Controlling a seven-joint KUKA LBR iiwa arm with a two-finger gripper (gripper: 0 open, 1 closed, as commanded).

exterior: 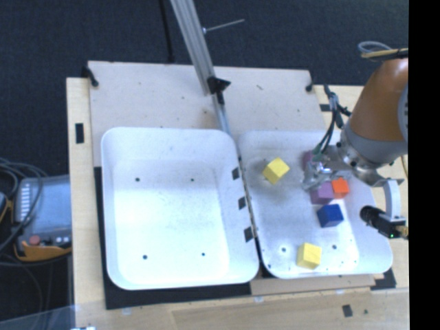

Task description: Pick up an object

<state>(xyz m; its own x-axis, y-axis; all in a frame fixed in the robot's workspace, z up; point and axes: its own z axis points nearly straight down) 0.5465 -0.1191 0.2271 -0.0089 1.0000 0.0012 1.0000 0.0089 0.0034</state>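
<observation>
Hovering claw (315, 174), grip state unclear, beside squarish purple block (321, 194) without long axis.

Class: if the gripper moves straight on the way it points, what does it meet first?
Probably the purple block: the gripper points down, just above it. Depth is unclear from this slanted view.

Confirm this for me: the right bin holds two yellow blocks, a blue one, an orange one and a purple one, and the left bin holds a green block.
One thing is wrong: the left bin holds no green block; the camera view shows only its bare white floor. The rest stands: the right bin holds two yellow blocks, a blue block, an orange block and a purple block.
</observation>
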